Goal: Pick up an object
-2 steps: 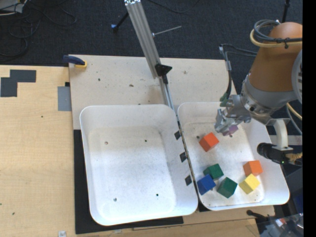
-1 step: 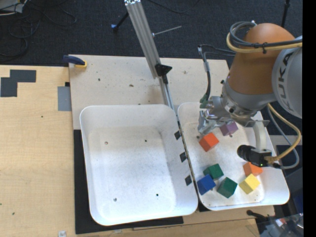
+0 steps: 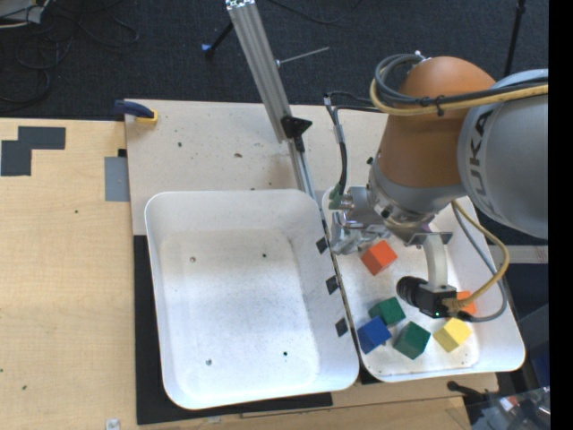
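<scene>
The right bin point(image 3: 501, 352) holds several small blocks. An orange block point(image 3: 380, 256) lies near its middle. A green block point(image 3: 389, 311), a blue block point(image 3: 373, 333), a second green block point(image 3: 413, 339) and a yellow block point(image 3: 453, 334) cluster near the front. My gripper point(image 3: 347, 228) hangs low at the bin's left wall, just left of and slightly above the orange block. The bulky grey and orange wrist point(image 3: 430, 150) covers the far part of this bin.
The left bin point(image 3: 179, 213) sits alongside, its right wall close to the gripper. A slanted metal pole point(image 3: 269, 70) rises behind the bins. A black cable fitting point(image 3: 421, 296) hangs over the blocks.
</scene>
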Motion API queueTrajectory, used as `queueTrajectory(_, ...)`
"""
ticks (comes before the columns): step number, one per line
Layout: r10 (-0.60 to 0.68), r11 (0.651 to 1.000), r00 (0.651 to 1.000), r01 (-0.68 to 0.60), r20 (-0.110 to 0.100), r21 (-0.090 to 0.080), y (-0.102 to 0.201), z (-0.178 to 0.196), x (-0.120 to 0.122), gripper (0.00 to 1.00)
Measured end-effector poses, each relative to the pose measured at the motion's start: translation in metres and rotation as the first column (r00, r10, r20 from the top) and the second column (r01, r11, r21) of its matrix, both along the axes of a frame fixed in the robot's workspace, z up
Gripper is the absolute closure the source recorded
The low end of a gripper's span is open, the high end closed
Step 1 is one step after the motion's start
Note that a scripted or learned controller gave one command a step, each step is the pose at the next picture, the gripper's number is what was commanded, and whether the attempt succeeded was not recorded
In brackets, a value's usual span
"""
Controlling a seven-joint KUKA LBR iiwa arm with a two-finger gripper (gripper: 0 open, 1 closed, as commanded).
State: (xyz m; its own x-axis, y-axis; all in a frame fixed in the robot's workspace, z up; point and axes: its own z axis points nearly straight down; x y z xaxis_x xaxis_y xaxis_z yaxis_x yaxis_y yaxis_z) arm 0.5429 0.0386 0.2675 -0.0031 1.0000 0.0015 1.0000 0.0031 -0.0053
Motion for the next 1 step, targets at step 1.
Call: queueTrajectory(1, 0.001, 1.000, 1.000, -0.001, -0.002, 0.000, 0.0531, -0.0092, -0.0051, 1.00)
